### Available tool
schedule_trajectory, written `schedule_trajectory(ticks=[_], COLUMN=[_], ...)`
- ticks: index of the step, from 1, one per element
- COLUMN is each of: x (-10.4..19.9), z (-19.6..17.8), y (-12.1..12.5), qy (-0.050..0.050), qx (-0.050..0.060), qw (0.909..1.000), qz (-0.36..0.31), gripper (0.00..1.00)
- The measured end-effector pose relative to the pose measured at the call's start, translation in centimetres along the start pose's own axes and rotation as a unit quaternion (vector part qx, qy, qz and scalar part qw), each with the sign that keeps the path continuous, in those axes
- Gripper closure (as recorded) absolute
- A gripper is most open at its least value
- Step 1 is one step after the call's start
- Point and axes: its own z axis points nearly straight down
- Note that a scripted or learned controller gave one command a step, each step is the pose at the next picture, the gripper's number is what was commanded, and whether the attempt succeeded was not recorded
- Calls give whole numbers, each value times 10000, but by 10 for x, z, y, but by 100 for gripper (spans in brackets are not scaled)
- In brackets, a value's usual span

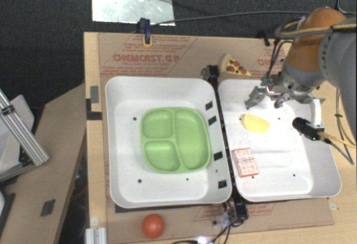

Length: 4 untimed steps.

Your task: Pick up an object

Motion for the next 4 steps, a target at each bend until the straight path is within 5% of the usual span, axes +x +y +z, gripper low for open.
schedule_trajectory(ticks=[1,2,4], x=[1,0,0], z=[51,37,-76], y=[0,2,-10], qy=[0,-5,-6], qx=[-3,-38,-49], qw=[10000,10000,10000], qz=[1,-3,-6], gripper=[0,100,100])
